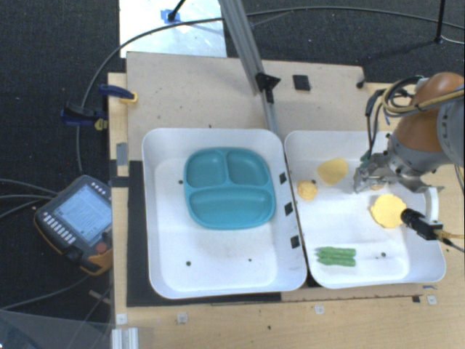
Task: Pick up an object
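Approach step: the pincer [368, 179], closure indeterminate from above, is hovering over the right bin [363, 267] with a yellow piece [333, 170] just left of it, uncontacted; next move is requiring descent onto it.

**Single fixed overhead view**

One camera looks down at a slant on the bench [240, 93], far enough off to take in both white bins [218, 267] whole, with dark floor around the bench. The arm [429, 122] enters from the bins' right.
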`<state>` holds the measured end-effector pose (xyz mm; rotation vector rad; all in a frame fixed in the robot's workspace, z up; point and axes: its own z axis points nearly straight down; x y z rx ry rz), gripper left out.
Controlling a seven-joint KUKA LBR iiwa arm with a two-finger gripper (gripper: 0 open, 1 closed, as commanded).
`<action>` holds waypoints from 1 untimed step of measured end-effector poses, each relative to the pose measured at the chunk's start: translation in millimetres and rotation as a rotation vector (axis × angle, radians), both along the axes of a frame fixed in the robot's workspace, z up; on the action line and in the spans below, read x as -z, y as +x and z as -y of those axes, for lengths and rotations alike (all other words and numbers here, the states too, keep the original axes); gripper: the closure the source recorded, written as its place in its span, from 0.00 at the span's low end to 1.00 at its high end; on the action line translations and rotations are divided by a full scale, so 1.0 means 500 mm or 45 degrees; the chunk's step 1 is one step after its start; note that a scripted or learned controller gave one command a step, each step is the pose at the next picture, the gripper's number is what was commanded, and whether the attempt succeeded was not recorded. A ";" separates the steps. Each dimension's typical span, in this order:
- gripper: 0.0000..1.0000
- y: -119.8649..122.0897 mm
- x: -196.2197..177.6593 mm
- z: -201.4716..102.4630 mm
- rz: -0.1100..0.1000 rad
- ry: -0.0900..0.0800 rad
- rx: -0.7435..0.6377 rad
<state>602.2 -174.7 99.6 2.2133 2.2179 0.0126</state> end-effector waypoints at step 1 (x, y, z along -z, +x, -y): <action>1.00 0.008 -0.122 0.013 -0.009 -0.002 -0.003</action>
